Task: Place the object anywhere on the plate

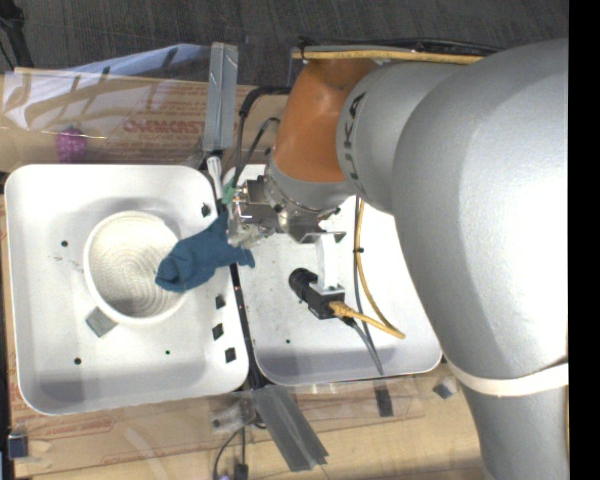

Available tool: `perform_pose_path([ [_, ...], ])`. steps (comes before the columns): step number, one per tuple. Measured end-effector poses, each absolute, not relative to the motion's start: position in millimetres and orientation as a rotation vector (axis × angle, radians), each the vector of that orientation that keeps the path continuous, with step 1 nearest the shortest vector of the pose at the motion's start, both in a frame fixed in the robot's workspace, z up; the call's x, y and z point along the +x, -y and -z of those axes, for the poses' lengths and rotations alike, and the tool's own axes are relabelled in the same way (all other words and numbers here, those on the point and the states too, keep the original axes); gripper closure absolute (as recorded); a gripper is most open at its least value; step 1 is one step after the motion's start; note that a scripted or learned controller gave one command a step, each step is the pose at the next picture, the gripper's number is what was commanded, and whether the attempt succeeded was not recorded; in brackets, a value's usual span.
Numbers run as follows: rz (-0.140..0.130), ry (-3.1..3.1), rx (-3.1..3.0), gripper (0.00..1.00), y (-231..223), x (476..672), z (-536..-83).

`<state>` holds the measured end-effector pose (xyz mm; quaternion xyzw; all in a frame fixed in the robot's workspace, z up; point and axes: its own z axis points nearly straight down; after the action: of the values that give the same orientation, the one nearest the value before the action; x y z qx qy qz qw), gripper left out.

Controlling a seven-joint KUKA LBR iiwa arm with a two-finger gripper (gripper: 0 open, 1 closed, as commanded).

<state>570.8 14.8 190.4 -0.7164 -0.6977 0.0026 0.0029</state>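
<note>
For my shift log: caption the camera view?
Gripper at the bin divider, blue cloth draped over the white plate's right rim in the left bin.

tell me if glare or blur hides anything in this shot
Camera view: the grey arm sits close to the lens, soft and oversized; the shallow white left bin is bright but not blown out; the ribbed white round plate keeps its grooves; the crumpled blue cloth reads sharp, shadowing the plate's edge.

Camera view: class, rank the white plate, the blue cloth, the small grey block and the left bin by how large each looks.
1. left bin
2. white plate
3. blue cloth, hanging nearer the camera, so perhaps flattered
4. small grey block
</note>
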Motion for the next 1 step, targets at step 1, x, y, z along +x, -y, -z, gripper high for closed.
perform_pose_path([
  [1,-0.004,2.163,-2.276,1.00,-11.9,578.8,-191.7],
])
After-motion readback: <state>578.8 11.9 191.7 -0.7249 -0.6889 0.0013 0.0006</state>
